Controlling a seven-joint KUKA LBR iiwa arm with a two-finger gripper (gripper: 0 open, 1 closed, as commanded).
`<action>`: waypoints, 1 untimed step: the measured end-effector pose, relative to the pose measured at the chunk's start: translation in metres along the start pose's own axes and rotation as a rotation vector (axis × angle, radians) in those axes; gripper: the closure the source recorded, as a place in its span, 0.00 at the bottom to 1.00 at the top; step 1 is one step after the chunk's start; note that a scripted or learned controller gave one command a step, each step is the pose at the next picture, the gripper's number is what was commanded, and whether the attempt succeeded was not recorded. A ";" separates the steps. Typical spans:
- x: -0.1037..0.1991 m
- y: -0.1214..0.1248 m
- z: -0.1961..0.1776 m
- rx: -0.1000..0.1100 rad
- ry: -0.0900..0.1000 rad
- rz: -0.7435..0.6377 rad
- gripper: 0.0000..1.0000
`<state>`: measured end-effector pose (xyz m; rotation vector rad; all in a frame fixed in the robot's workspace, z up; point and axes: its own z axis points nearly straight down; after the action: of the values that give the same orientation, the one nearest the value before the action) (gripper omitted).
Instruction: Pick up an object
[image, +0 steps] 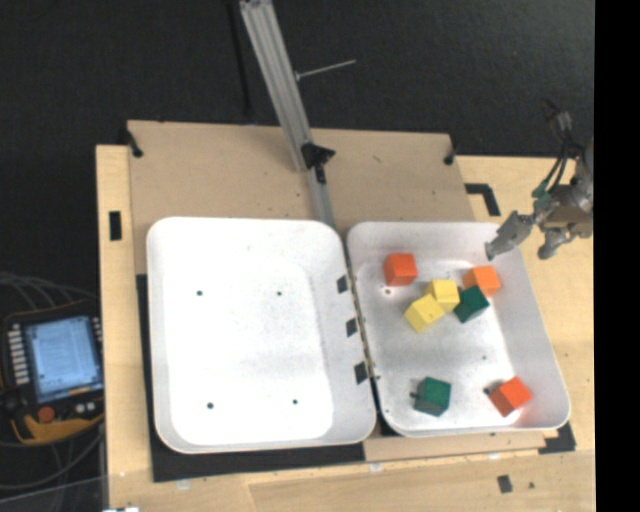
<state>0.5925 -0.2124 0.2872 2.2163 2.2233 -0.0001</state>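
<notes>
The right bin (520, 330) holds several small blocks. An orange block (401, 268) lies near its back left. Two yellow blocks (445, 293) (423, 313) touch in the middle, with a dark green block (471, 304) and an orange block (485, 278) just right of them. Another green block (432, 396) and an orange block (510, 396) lie near the front. My gripper (530, 240) hangs open over the bin's back right corner, above and right of the cluster, with nothing between its fingers.
The left bin (245, 330) sits beside the right one, joined by small clips. A slanted metal pole (285, 95) rises behind the bins. A teach pendant (55, 365) lies off the bench at the far left.
</notes>
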 end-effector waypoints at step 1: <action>0.000 0.000 0.000 0.001 -0.001 -0.001 0.00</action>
<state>0.5924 -0.2127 0.2873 2.2152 2.2240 -0.0016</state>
